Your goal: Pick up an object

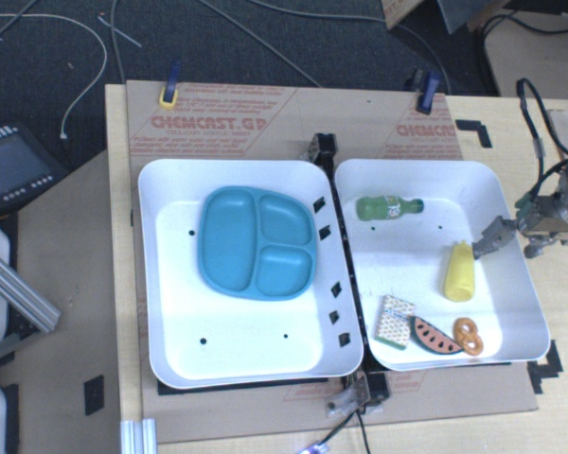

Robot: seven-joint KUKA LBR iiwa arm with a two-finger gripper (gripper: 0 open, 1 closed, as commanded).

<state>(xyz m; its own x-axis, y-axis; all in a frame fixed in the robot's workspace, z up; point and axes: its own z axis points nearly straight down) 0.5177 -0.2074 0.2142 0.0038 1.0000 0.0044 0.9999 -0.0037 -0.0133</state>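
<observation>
Where fingers [493, 235] hover, yellow bottle [460, 271] just below-left.

The arm [559, 218] is cut off by the right edge. The print on the small patterned packet [394, 321] is too small to be read.

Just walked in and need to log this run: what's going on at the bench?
The robot's hand sits at the right edge of the right bin, close to a yellow bottle, with nothing visibly in it. Also in that bin are a green bottle, a patterned packet, a watermelon slice and a pretzel. The left bin holds a blue divided plate. Nothing has been picked up yet.
</observation>
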